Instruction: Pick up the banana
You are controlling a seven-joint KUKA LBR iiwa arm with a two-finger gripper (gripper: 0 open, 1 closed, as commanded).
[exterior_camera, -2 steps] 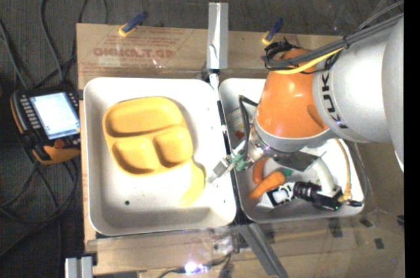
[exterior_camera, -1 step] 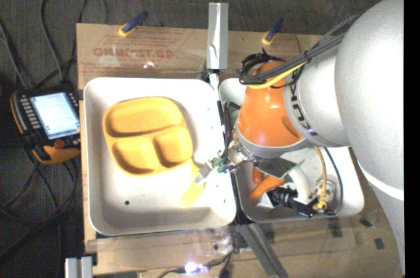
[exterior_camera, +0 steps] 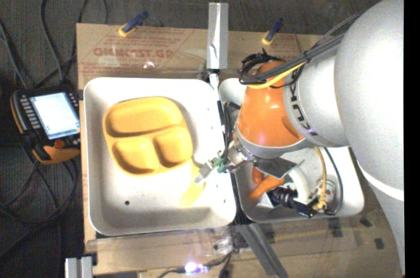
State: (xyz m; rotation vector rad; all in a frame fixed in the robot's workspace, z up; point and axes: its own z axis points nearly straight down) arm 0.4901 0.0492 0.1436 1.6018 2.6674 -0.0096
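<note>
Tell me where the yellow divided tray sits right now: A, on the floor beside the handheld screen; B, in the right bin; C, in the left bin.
C: the yellow divided tray lies in the left bin, toward its far side, with the banana nearer the bin's front right corner.

white bins (exterior_camera: 95, 158), a yellow-orange divided tray (exterior_camera: 149, 134), a pale yellow banana (exterior_camera: 193, 191), and the arm (exterior_camera: 367, 73) is grey-white with an orange band (exterior_camera: 266, 116).
</note>
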